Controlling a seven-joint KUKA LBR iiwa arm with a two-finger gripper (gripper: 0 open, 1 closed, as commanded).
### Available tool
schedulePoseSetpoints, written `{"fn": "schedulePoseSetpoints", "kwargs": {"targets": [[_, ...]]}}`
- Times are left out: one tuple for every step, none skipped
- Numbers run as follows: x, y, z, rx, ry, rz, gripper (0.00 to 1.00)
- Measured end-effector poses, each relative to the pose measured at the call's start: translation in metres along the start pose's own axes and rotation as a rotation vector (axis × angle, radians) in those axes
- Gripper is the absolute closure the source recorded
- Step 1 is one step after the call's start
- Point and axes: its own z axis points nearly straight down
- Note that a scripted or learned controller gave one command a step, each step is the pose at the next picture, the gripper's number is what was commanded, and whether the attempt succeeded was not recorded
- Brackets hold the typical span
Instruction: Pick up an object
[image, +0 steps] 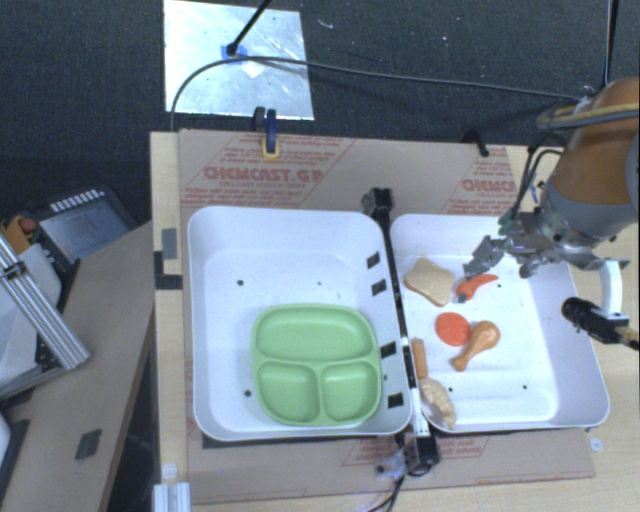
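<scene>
The right bin holds several toy foods. A tan bread slice lies near its left wall. Beside it is a small orange-red piece shaped like a carrot, with a red-orange disc and a brown drumstick below. My gripper hangs at the end of the arm, directly over the upper end of the orange-red piece. Whether it touches that piece is unclear.
A green divided plate lies in the left bin. A thin orange stick and a pale ridged piece sit by the black divider between the bins. A black fitting juts out over the right bin's right edge.
</scene>
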Motion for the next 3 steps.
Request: {"fn": "schedulePoseSetpoints", "kwargs": {"targets": [[0.0, 0.002, -0.007, -0.012, -0.001, -0.002, 0.0], [-0.006, 0.0, 0.036, -0.011, -0.001, -0.001, 0.0], [-0.005, -0.003, 0.079, -0.011, -0.001, -0.001, 0.0]]}}
